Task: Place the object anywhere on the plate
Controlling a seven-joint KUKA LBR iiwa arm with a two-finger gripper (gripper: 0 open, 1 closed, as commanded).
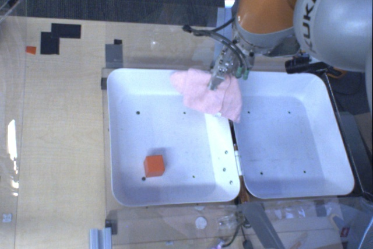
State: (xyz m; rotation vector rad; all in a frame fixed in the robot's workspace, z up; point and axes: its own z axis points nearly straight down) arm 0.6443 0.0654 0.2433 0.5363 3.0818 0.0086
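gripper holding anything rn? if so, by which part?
Yes. The gripper fingers pinch the pink cloth at its upper edge; the cloth hangs over the bins' shared rim.

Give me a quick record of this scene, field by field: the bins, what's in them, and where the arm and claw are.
bins: two shallow white bins side by side, left bin and right bin
block: small orange block on the floor of the left bin, near its front
cloth: pink cloth, bunched, draped across the left bin's far right corner, its edge reaching the divide between the bins
arm: grey arm with an orange band, reaching in from the right
claw: claw at the top of the pink cloth; grip unclear
plate: not identifiable
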